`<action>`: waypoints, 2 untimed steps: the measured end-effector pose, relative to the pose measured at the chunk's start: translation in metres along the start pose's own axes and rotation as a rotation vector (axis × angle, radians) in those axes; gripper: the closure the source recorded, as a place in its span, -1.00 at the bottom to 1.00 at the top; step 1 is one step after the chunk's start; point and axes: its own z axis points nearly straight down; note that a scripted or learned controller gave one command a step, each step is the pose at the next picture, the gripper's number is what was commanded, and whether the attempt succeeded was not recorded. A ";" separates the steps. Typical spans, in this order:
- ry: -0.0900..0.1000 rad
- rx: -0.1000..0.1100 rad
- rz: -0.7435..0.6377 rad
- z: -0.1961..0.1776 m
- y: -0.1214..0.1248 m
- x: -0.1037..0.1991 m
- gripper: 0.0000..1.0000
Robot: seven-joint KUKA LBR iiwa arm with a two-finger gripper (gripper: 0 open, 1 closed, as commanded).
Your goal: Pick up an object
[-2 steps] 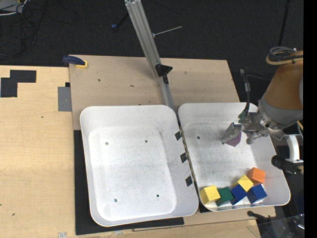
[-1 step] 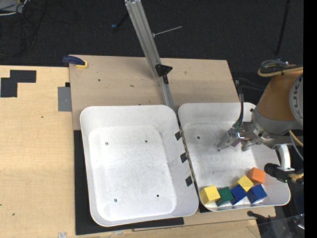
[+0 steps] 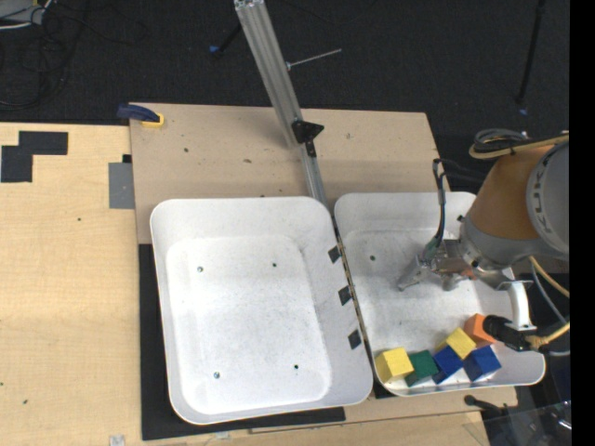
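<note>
gripper (image 3: 429, 272) sits low in the right bin (image 3: 390, 221), whether spread or closed i cannot tell, with nothing visibly held. nearest, along the bin's front wall, the blocks (image 3: 437, 360) lie bunched: yellow, green, blue, orange. they look light, rigid and flat-sided, best pinched across opposite faces. beyond, the arm (image 3: 521, 203) reaches in, wrist bent down.

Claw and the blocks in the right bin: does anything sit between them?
Nothing visible does. The claw hangs over bare floor of the right bin, and the blocks, from the yellow block to the blue block, cluster along the bin's near edge, with open white floor between.
</note>
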 end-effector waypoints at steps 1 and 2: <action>0.001 0.001 0.006 -0.010 0.000 -0.001 1.00; -0.002 -0.004 0.000 -0.065 0.008 -0.009 1.00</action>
